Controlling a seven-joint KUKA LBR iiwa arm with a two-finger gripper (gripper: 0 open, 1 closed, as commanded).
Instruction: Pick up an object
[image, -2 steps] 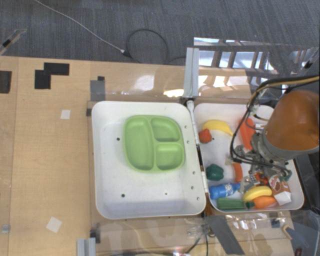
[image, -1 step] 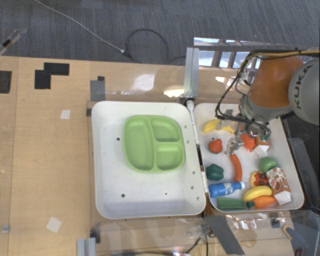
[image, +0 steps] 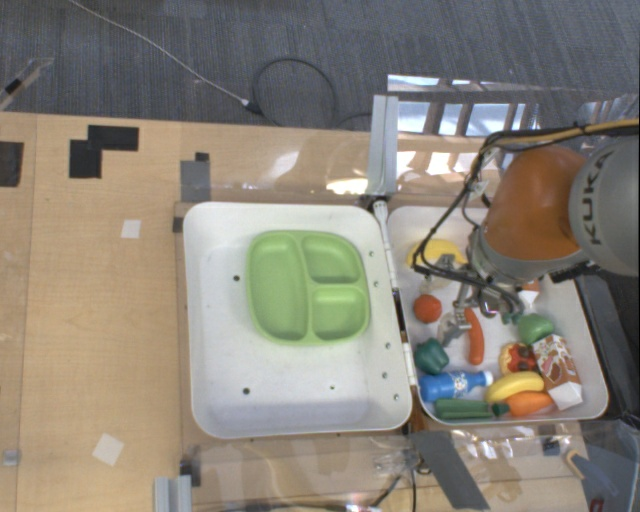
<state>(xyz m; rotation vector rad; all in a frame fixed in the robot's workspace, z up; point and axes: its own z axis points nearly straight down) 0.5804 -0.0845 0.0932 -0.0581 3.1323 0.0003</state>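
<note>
The right bin (image: 596, 372) holds several toy foods. My gripper (image: 468, 316) hangs low over its middle, under the orange wrist band. Just below it lies a red-orange sausage (image: 476, 343), whose upper end sits at the gripper's tip. A small red tomato (image: 428, 308) rests to the gripper's left. A yellow item (image: 441, 256) lies behind it, partly covered by cables. Nothing shows as lifted off the bin floor.
In the right bin's front are a dark green pepper (image: 432, 355), a blue bottle (image: 455, 384), a green cucumber (image: 464, 408), a banana (image: 522, 385), an orange piece (image: 530, 403) and a small carton (image: 554, 360). The left bin (image: 215, 330) holds a green divided plate (image: 305, 285).
</note>
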